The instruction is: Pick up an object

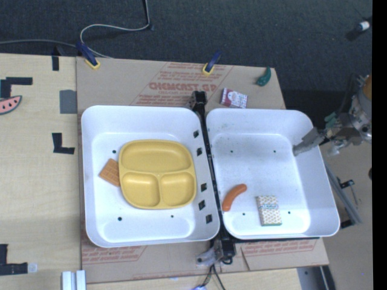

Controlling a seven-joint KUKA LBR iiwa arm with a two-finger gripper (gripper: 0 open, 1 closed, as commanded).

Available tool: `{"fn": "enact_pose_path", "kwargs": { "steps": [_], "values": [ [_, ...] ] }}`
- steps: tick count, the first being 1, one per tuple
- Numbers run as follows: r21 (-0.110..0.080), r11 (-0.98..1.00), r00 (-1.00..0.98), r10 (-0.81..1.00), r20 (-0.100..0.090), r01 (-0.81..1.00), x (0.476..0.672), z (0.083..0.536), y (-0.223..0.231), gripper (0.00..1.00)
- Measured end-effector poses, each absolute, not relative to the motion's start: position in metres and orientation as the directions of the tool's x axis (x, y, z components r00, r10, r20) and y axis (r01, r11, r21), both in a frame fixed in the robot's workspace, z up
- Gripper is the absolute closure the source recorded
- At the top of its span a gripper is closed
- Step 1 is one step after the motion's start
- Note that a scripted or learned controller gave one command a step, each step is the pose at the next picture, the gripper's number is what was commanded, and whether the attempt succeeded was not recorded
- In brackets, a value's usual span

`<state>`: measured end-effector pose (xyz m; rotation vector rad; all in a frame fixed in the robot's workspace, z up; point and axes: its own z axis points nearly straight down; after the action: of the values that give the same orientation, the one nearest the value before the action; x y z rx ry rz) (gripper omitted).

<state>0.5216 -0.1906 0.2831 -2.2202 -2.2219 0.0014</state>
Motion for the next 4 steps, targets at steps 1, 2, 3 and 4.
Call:
{"fn": "enact_pose_path", "kwargs": {
  "steps": [1, 2, 3, 4],
  "values": [
    [-0.006, 0.000, 0.000, 1.000, 0.002, 1.000, 0.558, 0.146, -0.217, 0.00],
    [0.003, 0.002, -0.002, 1.000, -0.002, 1.000, 0.597, 0.087, -0.198, 0.00],
    [0.007, 0.002, -0.002, 1.000, -0.005, 1.000, 0.598, 0.097, -0.198, 1.00],
    [0.007, 0.002, -0.002, 1.000, -0.005, 1.000, 0.598, 0.107, -0.198, 1.00]
  ]
}}
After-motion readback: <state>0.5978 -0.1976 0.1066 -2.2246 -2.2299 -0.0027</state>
